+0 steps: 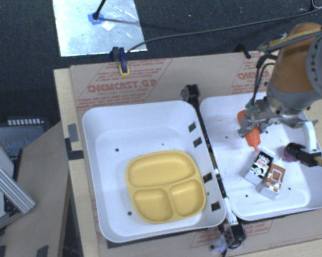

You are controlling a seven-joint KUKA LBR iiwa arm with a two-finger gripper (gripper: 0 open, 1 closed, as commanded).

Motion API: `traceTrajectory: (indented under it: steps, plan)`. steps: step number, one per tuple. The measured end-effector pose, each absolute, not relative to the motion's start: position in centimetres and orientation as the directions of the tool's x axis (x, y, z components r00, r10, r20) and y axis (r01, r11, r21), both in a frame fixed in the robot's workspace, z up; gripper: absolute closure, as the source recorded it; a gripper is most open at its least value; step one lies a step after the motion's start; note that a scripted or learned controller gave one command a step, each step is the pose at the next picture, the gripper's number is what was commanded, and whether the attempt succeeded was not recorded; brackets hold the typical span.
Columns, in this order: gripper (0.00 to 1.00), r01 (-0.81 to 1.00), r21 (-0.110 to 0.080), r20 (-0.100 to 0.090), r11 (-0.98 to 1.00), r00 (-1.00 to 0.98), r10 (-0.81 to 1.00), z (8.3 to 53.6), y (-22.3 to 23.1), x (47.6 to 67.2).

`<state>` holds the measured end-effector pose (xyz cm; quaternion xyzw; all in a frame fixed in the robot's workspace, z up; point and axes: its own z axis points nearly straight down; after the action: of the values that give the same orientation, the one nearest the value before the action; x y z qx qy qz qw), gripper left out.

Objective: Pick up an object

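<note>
The grey arm [318,69] reaches in from the right, its orange band [291,64] showing above the wrist. The wrist bends downward and leftward, and the gripper [253,120] hangs low, pointing down. Cables run along the wrist.

bench [160,75] | 2 white bins: left bin [103,162], right bin [238,203]

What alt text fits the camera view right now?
Grey arm's gripper reaches into the right bin, over an orange object. A small printed box lies nearby. The left bin holds a yellow divided tray.
</note>
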<state>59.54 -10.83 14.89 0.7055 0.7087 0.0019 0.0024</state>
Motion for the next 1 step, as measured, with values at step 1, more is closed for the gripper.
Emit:
traceTrajectory:
  steps: [1]
  plan:
    - [1.0, 1.0, 0.006, -0.001, 0.004, -0.004, 1.0, 19.35, -11.28, 59.85]
